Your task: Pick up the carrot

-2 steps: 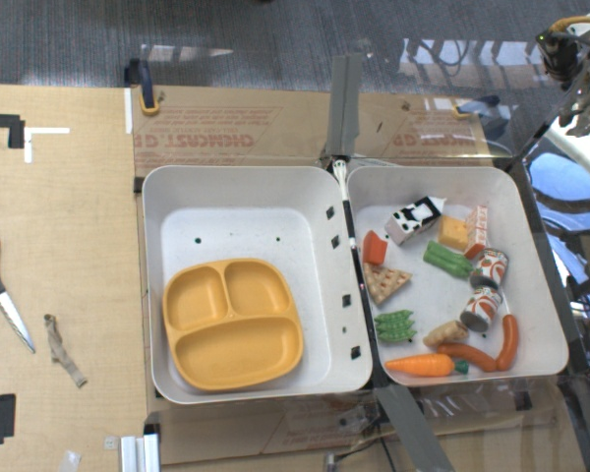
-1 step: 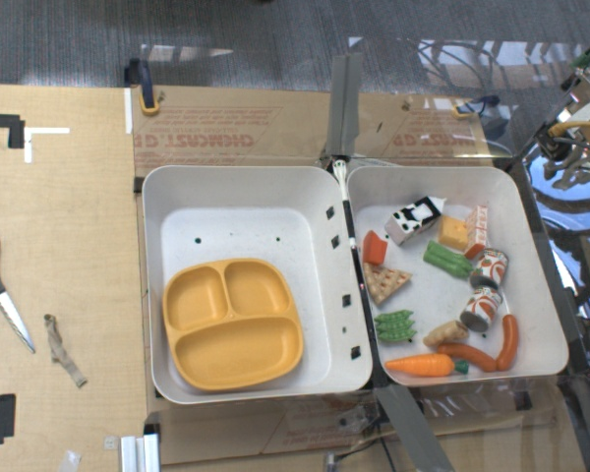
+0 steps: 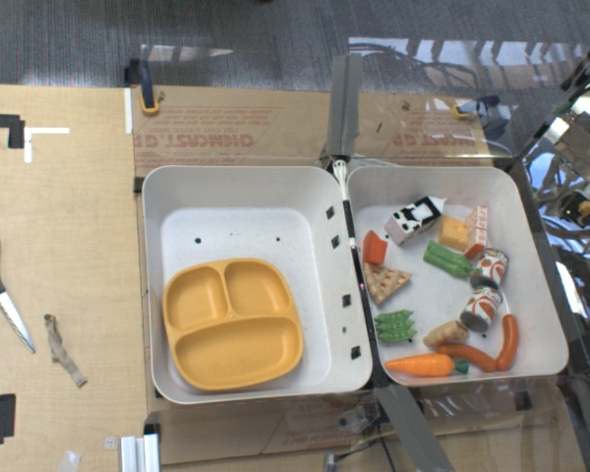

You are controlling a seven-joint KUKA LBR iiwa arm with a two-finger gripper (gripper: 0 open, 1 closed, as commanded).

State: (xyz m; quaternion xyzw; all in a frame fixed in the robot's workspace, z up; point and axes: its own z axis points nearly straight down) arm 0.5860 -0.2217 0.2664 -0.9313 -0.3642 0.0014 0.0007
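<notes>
Carrot (image 3: 421,365) in right bin (image 3: 531,226); plate (image 3: 233,321) left.

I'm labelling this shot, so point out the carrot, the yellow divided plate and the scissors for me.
carrot (image 3: 420,366): camera view, middle of its orange body.
yellow divided plate (image 3: 177,342): camera view, its left rim.
scissors (image 3: 2,298): camera view, on the blades.

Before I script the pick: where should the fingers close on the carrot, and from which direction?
Grip the carrot across its thick orange middle, descending from above. It lies flat along the right bin's near wall with its green top beside a sausage, so closing near the tapered left half probably avoids both.
</notes>
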